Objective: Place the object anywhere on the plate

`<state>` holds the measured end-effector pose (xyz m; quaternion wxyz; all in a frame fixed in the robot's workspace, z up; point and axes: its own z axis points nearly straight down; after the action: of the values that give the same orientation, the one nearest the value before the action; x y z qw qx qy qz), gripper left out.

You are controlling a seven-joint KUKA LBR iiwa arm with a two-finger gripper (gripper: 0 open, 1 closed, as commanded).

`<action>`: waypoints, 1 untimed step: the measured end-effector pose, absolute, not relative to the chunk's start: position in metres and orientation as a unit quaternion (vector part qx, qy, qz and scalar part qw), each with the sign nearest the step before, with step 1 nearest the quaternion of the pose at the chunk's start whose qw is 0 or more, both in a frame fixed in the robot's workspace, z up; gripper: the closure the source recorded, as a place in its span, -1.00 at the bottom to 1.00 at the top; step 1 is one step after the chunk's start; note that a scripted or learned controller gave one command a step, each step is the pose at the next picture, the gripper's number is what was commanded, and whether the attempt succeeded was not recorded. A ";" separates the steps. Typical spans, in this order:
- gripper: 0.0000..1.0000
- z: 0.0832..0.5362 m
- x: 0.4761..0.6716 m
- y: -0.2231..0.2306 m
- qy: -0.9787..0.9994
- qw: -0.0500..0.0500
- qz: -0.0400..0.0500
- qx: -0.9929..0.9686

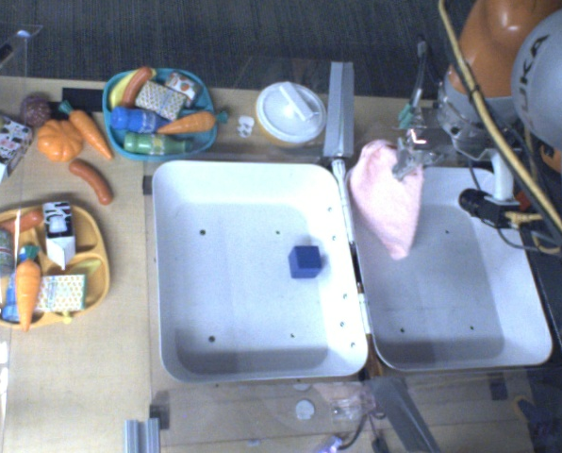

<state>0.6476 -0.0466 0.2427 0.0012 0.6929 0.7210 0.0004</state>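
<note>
The desk [83, 366] carries two white bins side by side. The left bin [224, 347] holds a small blue cube [305, 260], sitting a little right of its middle, well apart from me. The right bin [470, 328] lies under my arm [536, 74], which comes in from the right, grey with an orange band above the wrist.

My hand [411, 154] hangs over the far left corner of the right bin, clamped on the top of a pink cloth [387, 196]. The cloth droops from my fingers in a long fold, its lower tip pointing toward the bin floor and its left side close to the wall between the bins.

Beyond the left bin, on the desk, stands a round white lidded dish [290, 111]. Left of that is a blue bowl [206, 140] piled with toy food. At the desk's left edge a yellow plate [97, 262] holds more toys, with a loose pumpkin [58, 141], carrot [96, 134] and sausage [92, 181] between bowl and plate.
</note>
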 end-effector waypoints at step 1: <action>1.00 0.224 0.648 -0.045 0.723 0.001 0.000 0.691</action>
<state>0.6484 -0.0445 0.2238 0.0006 0.6911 0.7228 0.0000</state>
